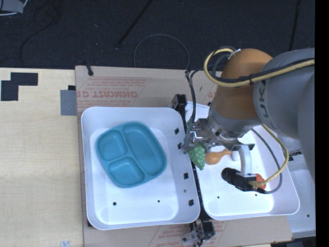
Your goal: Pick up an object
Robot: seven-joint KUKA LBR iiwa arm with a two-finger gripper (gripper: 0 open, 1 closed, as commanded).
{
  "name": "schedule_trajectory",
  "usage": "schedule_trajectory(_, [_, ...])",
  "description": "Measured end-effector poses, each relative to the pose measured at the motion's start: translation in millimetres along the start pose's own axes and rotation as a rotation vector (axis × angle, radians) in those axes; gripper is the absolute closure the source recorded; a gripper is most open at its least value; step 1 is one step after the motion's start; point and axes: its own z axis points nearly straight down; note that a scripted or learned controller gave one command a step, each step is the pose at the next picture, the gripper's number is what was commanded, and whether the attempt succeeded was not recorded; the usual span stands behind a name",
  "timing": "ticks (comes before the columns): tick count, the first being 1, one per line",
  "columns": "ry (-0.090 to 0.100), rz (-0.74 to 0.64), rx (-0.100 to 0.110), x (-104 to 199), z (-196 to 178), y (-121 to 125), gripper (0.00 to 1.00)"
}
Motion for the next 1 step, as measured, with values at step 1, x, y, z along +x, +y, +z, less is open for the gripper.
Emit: schedule_trajectory(1, [0.000,-0.001,-0.001,56.1,7.6,8.9,1.00])
